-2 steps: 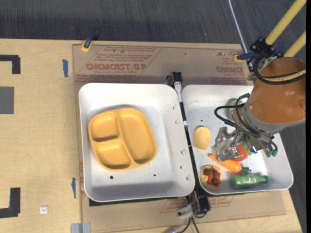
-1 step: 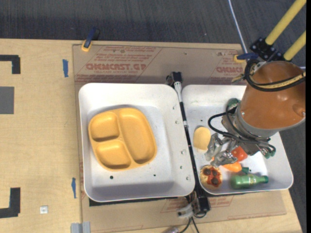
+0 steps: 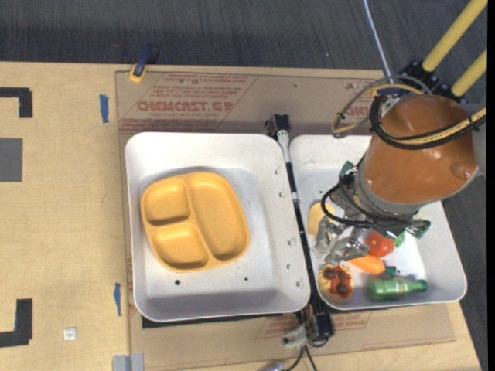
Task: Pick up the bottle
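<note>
The gripper (image 3: 346, 242), its grip state not clear from here, hangs just up-left of the green bottle (image 3: 396, 287), which seemingly lies on its side, long axis left-right.

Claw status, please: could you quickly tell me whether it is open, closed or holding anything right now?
Claw: cannot be told; it hangs over the right bin.

Even bright overhead light, soft shadows, slight blur, mild glare on bins (image 3: 155, 284).
</note>
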